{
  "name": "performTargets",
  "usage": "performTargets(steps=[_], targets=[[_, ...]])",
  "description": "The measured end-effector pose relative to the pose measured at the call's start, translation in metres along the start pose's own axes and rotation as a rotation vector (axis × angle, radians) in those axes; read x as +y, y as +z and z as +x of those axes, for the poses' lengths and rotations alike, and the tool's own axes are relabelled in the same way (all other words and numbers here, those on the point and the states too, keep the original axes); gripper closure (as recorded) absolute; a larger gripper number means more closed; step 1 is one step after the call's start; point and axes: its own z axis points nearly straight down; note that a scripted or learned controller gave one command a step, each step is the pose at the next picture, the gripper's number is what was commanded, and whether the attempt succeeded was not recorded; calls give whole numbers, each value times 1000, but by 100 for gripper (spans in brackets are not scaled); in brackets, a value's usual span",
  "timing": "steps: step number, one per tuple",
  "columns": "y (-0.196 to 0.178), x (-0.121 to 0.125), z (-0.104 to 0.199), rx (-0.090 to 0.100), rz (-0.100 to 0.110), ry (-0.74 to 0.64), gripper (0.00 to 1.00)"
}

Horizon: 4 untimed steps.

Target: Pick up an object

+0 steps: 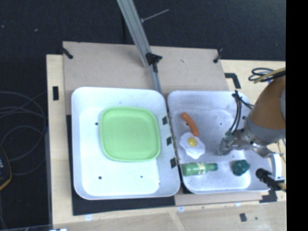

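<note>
- 2 white bins sit side by side on the table; the left bin carries a pale green square plate lying flat near its middle.
- the right bin holds 4 small things: an orange sausage-like piece toward the back, a toy fried egg just in front of it, a green bottle lying on its side near the front wall, and a dark teal lump near the front right corner.
- the gripper is low inside the right bin, between the egg and the teal lump, touching neither as far as i can see; it is too dark and small to say whether it is spread or closed, and i see nothing in it.
- the nearest candidates look to be the egg and the teal lump.
- my guess is that all 4 are light plastic toys. the egg lies flat and thin, so it would be hard to get under; the bottle is round and smooth and could roll or slip, best pinched across its middle; the teal lump looks chunky enough to squeeze from 2 sides.
</note>
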Motion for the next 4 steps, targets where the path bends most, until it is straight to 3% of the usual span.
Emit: performTargets(steps=[3,4], targets=[[-147,10,-17,-1,-1,-1,100],[-149,4,28,0,3,-4,100]])
